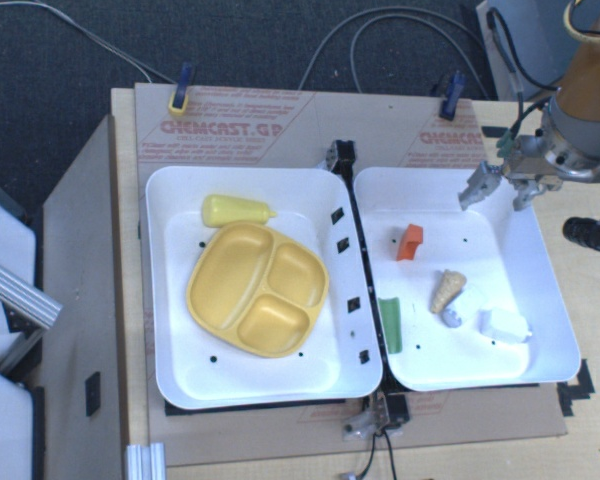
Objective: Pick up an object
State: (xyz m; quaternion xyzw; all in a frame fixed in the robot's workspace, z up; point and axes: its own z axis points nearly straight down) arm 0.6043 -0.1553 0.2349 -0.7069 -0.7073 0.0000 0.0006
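**A:** Where did you have the end effector (499,190) at that moment?

**B:** You had it above the far right corner of the right bin (540,258), its two fingers spread apart and pointing down, with nothing between them. It hung clear of everything in the bin.

**A:** So which step was that?

**B:** By my reading, you were in the approach. No object was picked yet. The nearest candidate was the orange block (410,242), which lay on the bin floor to the left of the fingers and nearer the camera. Beyond it sat the cone (447,291), with a small grey piece (451,318) touching its lower end. A white piece (505,326) lay near the bin's front right, and a green bar (390,324) lay along the left wall.

**A:** What did the next move call for?

**B:** You needed to carry the open fingers over one of those, probably the block, since it stood apart from the rest, then lower them around it and close. The white piece looked harder: it blended into the bin.

**A:** And the arm?

**B:** It came in from the right, the orange band (590,88) above the wrist, the wrist roughly upright over the bin's edge.

**A:** The left bin (170,298)?

**B:** It held a yellow tray (258,288) and a yellow bottle (235,209) just beyond it, both well away from the end effector.
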